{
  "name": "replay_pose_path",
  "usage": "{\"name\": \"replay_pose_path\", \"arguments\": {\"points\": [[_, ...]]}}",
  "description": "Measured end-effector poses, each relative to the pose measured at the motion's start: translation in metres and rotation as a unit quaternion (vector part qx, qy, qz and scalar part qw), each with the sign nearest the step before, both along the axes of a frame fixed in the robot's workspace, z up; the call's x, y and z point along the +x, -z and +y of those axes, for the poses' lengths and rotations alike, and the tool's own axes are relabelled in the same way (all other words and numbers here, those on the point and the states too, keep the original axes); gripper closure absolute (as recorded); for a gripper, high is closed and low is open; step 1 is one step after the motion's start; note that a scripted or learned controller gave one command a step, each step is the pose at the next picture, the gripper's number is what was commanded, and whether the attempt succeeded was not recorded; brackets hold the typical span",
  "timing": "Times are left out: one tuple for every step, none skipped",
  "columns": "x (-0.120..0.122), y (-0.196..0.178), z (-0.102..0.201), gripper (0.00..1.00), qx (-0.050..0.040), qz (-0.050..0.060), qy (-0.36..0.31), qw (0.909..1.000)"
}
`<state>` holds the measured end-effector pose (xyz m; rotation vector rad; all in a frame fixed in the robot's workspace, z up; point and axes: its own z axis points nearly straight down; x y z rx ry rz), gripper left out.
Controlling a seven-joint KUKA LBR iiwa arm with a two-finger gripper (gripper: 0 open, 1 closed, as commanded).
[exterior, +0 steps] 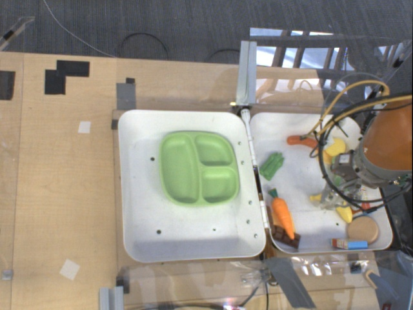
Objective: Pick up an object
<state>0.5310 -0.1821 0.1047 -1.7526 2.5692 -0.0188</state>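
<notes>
Two bins (pixel 129 173) | we see gripper (pixel 335 196) low in right bin, right of carrot (pixel 282 216), likely descending to grab | fingers: state unclear under cables

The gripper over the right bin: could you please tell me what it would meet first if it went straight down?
Probably the small yellow pieces under the gripper, resting on the shallow white right bin; cables blur the exact line and the depth.
</notes>
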Motion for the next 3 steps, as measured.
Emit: {"name": "replay_pose_path", "arguments": {"points": [[0.056, -0.129, 0.081, 1.00, -0.0037, 0.006, -0.015, 0.9999], [0.066, -0.182, 0.044, 1.00, -0.0060, 0.011, -0.136, 0.9906], [0.015, -0.021, 0.004, 1.00, -0.0070, 0.014, -0.325, 0.9455]]}}
